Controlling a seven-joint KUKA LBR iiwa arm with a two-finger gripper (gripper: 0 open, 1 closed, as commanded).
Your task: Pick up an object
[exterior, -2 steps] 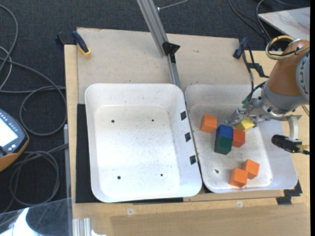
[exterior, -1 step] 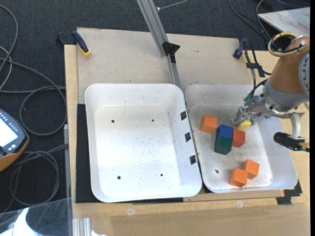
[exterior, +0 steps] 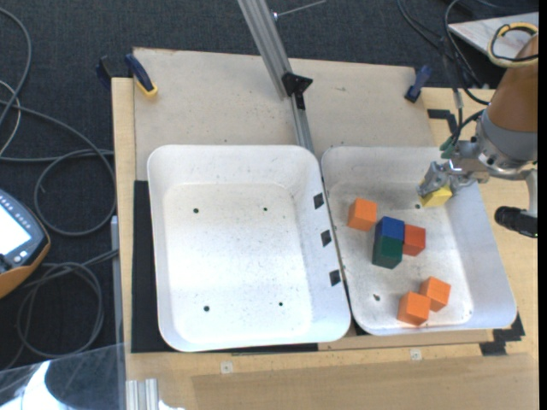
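Right bin (exterior: 479, 254), pincer (exterior: 436, 184) clamping yellow block (exterior: 438, 196)

You see 2 bins (exterior: 171, 178) in smooth white plastic, speckled | bench (exterior: 214, 101) in pale matt wood | pole (exterior: 265, 32) in brushed metal | blocks (exterior: 363, 213) matt, solid-coloured | floor (exterior: 60, 49) in dark rough carpet

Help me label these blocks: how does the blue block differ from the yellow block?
The blue block sits stacked on a green block mid-bin; the yellow block lies near the bin's far edge, right under the tool. The blue one shows fully; the yellow one is partly covered. Both are in the right bin.
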